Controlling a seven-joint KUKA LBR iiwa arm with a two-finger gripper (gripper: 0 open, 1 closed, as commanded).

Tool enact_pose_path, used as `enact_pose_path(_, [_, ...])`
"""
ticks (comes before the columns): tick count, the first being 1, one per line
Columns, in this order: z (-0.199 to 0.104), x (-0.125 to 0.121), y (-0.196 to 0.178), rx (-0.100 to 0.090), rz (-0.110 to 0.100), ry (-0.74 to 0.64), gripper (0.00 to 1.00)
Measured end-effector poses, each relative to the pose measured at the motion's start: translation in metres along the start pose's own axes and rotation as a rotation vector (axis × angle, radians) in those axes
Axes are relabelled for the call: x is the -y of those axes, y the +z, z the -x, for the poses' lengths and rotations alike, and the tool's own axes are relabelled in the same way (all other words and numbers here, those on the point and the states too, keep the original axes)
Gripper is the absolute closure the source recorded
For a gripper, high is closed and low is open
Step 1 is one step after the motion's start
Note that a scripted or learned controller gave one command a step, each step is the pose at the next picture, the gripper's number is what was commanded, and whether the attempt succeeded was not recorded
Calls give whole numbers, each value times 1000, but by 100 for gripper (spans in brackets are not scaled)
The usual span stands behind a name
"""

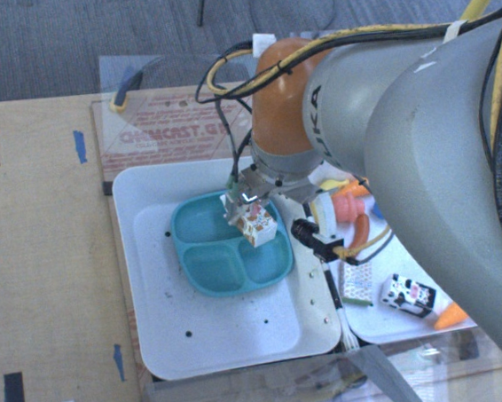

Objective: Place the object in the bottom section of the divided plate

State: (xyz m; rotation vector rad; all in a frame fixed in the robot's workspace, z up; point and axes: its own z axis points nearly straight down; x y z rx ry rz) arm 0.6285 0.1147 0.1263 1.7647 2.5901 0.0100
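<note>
The gripper [244, 207] is hanging over the teal divided plate [201, 220], and a small printed carton [259, 225] is sitting right under its tip, at about three o'clock on the plate, over the ridge between sections; whether the claw is closing on it or merely hovering against it, I cannot tell from this angle. The carton is looking light and boxy, probably thin card that is going to dent under a hard squeeze, with a glossy print that may be slipping, so pinching it across two flat opposite faces is seeming safest. Counting: one plate with three sections, one carton there, two white bins [158, 339], and in the bin at three o'clock a black-and-white box [409, 295] and an orange toy [353, 204] are lying.
</note>
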Motion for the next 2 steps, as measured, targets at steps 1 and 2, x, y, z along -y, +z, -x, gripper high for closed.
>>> enact_pose_path(1, [30, 2, -57, -1, -11, 64, 100])
enact_pose_path(2, [29, 2, -58, -2, -12, 63, 0])
